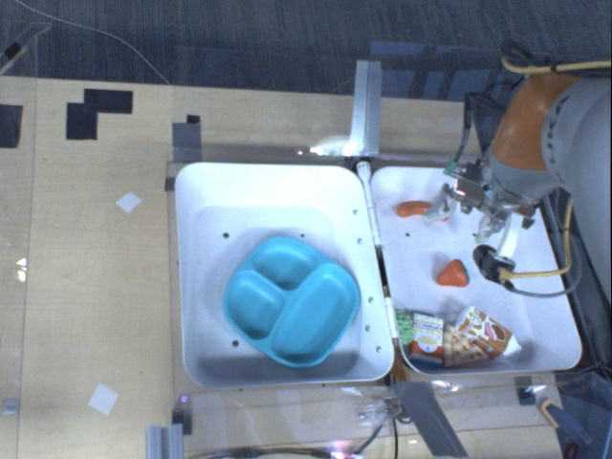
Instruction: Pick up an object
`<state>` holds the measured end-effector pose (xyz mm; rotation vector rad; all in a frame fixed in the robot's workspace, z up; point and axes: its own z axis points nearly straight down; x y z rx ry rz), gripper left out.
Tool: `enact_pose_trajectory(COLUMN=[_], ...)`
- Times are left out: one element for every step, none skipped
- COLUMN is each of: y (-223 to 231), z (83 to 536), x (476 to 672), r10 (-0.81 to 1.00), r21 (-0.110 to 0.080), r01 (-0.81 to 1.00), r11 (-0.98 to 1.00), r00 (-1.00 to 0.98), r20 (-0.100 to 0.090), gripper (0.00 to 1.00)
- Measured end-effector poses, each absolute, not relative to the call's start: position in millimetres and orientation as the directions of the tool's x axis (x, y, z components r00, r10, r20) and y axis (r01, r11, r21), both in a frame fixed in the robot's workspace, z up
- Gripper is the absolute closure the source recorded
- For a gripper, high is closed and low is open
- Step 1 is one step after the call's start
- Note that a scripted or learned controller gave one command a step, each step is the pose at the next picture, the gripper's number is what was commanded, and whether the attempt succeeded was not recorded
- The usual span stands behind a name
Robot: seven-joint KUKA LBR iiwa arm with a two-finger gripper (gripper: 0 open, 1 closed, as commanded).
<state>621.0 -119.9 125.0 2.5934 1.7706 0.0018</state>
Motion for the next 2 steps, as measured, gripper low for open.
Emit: enact_pose_trajectory(y=[-127, -110], z=[90, 105], x=[489.7, 578.4], r10=[0.942, 0.91], r21=[0.01, 0.003], r01=[0.942, 0.91], r11=[-0.335, -0.414], r00=[0.335, 0.414], r20=[0.002, 0.001], gripper=[0.0, 0.0])
